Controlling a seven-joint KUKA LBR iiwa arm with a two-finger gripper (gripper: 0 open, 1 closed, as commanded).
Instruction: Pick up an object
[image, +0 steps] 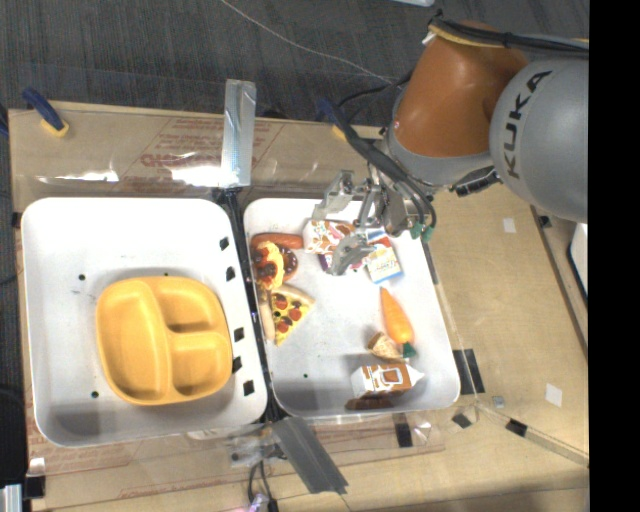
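White bin (330, 385): carrot (396, 316) lies lengthwise, top-to-bottom.

Two bins (60, 230), one yellow tray (165, 340)

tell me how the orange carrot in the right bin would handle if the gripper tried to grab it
The carrot looks like a smooth toy, so probably stiff and light. Its tapered, rounded body may slip out of a pinch or roll. It lies against another small piece, which could get nudged.

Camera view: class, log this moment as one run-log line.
arm: over right bin | gripper: low at far end among packets, hold unclear | carrot: lying untouched | tray: in left bin
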